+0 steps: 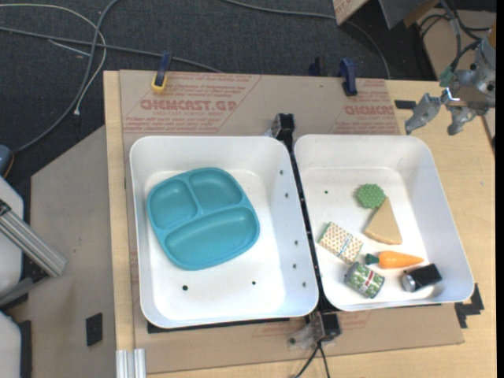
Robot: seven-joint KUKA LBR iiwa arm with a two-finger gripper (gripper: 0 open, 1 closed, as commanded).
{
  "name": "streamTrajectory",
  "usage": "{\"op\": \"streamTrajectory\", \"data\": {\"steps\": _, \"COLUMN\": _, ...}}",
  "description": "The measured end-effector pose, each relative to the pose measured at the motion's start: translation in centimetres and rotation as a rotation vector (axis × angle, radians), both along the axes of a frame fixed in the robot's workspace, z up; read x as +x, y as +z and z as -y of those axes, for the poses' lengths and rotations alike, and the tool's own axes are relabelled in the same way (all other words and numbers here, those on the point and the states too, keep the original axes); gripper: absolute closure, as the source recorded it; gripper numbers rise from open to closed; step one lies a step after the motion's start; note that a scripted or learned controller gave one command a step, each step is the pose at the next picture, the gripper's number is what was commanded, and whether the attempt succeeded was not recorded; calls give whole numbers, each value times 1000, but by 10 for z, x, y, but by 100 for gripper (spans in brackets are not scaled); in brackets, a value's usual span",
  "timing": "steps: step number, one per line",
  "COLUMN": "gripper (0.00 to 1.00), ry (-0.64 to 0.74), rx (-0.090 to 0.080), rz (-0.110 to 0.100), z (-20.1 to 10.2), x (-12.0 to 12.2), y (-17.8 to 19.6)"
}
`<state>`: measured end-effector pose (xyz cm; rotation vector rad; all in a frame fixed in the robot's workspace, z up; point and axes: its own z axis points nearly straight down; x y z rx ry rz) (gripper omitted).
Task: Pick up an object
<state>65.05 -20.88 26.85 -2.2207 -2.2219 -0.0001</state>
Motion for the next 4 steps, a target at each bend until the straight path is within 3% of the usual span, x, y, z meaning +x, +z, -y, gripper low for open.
{"op": "streamTrajectory", "data": {"steps": 2, "gripper": 0, "ry": -1, "rx": 1, "rz": -6, "z": 12, "x": -7, "y": -87}}
{"op": "streamTrajectory", "data": {"steps": 3, "gripper": 0, "ry": 0, "rx": 3, "rz": -6, "z": 1, "x": -7, "y": -141}}
{"op": "streamTrajectory", "data": {"steps": 4, "gripper": 100, "ry": 1, "rx": -1, "rz": 3, "z": 2, "x": -5, "y": -125}}
